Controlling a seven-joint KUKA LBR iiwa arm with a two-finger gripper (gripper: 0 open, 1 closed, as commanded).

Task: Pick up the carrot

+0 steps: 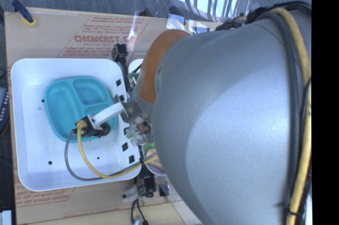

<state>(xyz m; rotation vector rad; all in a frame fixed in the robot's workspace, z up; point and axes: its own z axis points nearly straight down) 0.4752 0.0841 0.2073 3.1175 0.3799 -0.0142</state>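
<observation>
Arm (238,123) hangs low over the divide between the two bins. Its grey body and orange band (159,65) cover nearly all of the right bin (136,66). Gripper (136,126) sits at the left bin's (32,165) right edge; cannot tell how wide it stands. Left bin carries a teal divided plate (69,102), nearer the far edge than the near one. Carrot: cannot tell where it lies from here. Best guess is the right bin, under the arm. Step in hand looks like the approach. To do it well: line up across the carrot's narrow axis, come down at its middle, keep off the bin wall, confirm grip before lifting.
</observation>
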